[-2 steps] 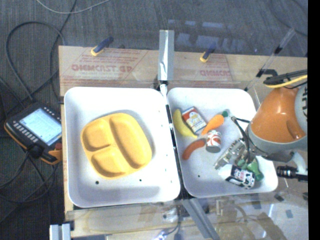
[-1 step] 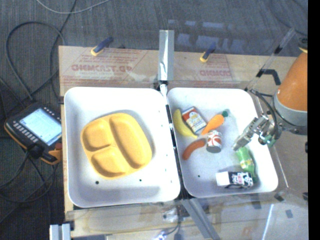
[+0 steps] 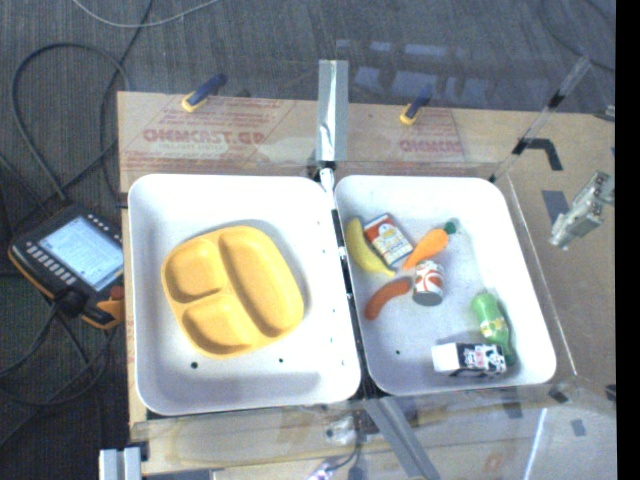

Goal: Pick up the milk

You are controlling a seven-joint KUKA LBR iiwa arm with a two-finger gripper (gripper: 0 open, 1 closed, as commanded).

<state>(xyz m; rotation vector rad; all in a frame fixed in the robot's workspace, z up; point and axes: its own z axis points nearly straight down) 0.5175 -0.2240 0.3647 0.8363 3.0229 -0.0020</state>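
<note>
Two shallow white bins sit side by side: a left bin point(image 3: 150, 268) and a right bin point(image 3: 520, 268). The left one holds one yellow divided plate point(image 3: 233, 290). The right one holds seven things: one banana point(image 3: 362, 251), one small orange-red carton point(image 3: 388, 239), one carrot point(image 3: 429, 245), one sausage point(image 3: 386, 297), one red-and-white can point(image 3: 428, 282), one green bottle point(image 3: 491, 321) and one black-and-white milk carton point(image 3: 470, 358).
</note>
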